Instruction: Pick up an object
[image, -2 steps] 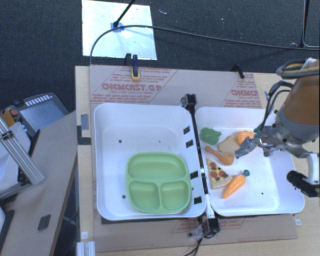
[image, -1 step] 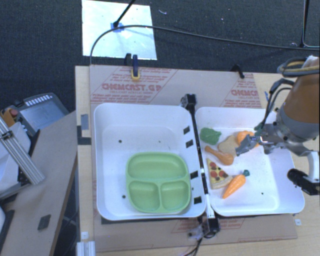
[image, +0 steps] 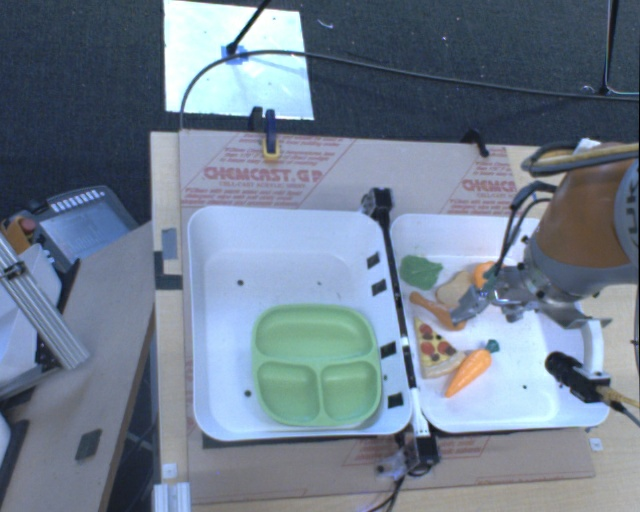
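Gripper (image: 484, 291): we see it low in the right bin (image: 520, 400), by the bread slice (image: 457, 288).
Fingers: can't tell if spread.
Carrot (image: 468, 371): just beside the pizza slice (image: 435, 348).
Left bin (image: 230, 250): green tray (image: 317, 363).

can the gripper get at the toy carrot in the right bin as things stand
Probably yes. The carrot lies flat in the right bin with nothing on top, only the pizza slice beside it, and the gripper hangs just above.

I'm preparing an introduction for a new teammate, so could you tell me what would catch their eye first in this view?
Probably the pale green divided plate, lying alone in the left bin. Next, the toy food clustered in the right bin: a carrot, a pizza slice and a green leafy piece. The arm's end effector hangs just over that cluster.
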